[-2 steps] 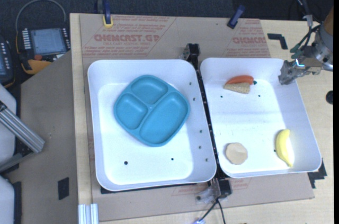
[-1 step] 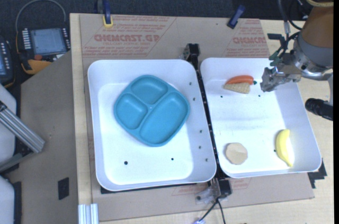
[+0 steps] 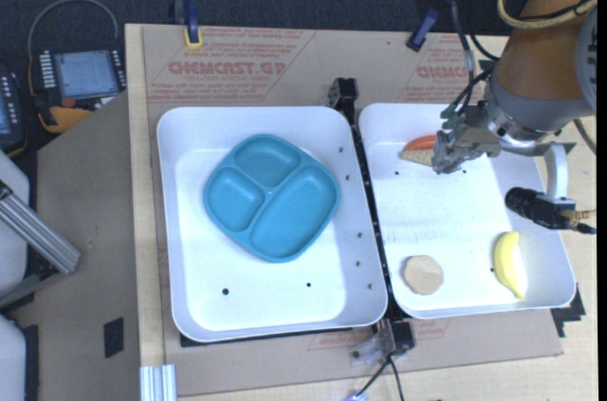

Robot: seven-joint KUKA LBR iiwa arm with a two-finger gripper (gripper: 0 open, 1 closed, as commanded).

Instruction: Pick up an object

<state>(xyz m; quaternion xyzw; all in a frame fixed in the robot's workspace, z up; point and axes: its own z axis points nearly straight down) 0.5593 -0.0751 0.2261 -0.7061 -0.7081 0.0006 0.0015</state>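
My gripper hangs low over the far part of the right bin, its tip right at the near end of an orange and cream carrot-like piece. That piece lies on the bin floor and pokes out to the left of the gripper. I cannot make out whether it sits between the fingers. A yellow banana lies near the bin's front right corner. A round tan cookie-like disc rests near the front edge.
The left bin holds a blue divided plate at its middle. A black clamp sits between the bins at the back. A black cylinder on the arm overhangs the right bin's right side.
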